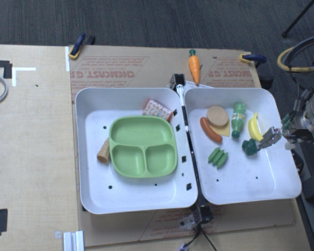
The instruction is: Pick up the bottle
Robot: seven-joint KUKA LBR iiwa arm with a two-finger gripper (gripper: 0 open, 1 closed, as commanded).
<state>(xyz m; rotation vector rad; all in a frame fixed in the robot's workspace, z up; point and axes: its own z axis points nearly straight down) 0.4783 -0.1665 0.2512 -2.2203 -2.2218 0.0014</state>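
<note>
The bottle (238,119) is green with a pale label. It lies in the right bin (251,184), in the far half, between a round bun and a banana. My gripper (268,138) reaches in over the bin's right rim, low and just right of a dark green broccoli piece. It is a short way to the right of the bottle and nearer the front, apart from it. Nothing shows held in the gripper.
The right bin also holds the bun (217,116), a sausage (210,129), the banana (255,127), the broccoli (249,147) and a green pod (217,157). The left bin (94,182) holds a green divided plate (144,146), a cone (103,151) and a small box (157,109). A carrot (193,67) lies behind the bins.
</note>
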